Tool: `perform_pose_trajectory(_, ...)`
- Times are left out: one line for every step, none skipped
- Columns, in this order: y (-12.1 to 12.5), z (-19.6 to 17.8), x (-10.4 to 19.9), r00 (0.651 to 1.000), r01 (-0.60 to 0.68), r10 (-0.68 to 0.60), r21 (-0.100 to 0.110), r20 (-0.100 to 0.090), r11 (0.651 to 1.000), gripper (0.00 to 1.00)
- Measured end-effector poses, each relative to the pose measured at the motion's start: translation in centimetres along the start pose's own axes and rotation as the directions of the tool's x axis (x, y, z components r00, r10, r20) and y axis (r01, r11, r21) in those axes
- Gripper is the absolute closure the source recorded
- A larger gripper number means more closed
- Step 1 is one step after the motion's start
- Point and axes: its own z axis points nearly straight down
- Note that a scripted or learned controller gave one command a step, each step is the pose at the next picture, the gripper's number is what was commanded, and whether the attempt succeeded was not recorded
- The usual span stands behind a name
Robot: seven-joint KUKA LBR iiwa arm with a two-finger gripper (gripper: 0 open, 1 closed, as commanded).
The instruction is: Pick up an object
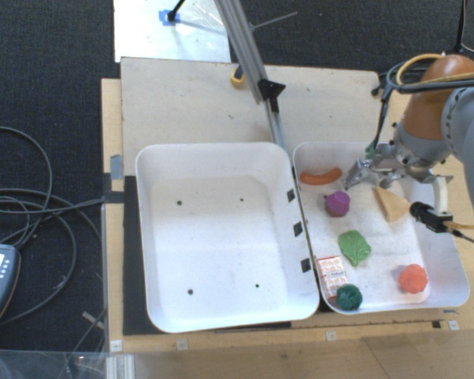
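My gripper hangs over the far part of the right bin, reaching in from that bin's right side. Its metal fingers point toward the left wall of the bin and stand slightly parted, with nothing between them. The tips sit just beside the right end of the orange sausage, which lies along the bin's far edge, though I cannot tell if they touch it. Just nearer the middle of the bin lies the purple ball, close under my fingers but apart from them. The tan wedge lies beneath my wrist, toward the right wall. The green leafy piece sits in the middle of the bin. Along the near edge are the small printed box by the left wall, the dark green ball at the near left corner, and the orange-red ball toward the near right corner. The left bin stands alongside, its wall touching the right bin's.
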Motion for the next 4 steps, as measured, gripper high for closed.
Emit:
perform_pose_trajectory(0.1,-1.3,0.0,1.0,0.001,-0.001,-0.004,0.001,1.0,1.0)
perform_pose_trajectory(0.1,-7.8,0.2,1.0,0.002,-0.001,-0.008,0.001,1.0,1.0)
perform_pose_trajectory(0.4,-12.2,0.1,1.0,0.003,-0.003,-0.007,0.001,1.0,1.0)
perform_pose_trajectory(0.6,-16.8,0.0,1.0,0.004,-0.004,-0.006,0.001,1.0,1.0)
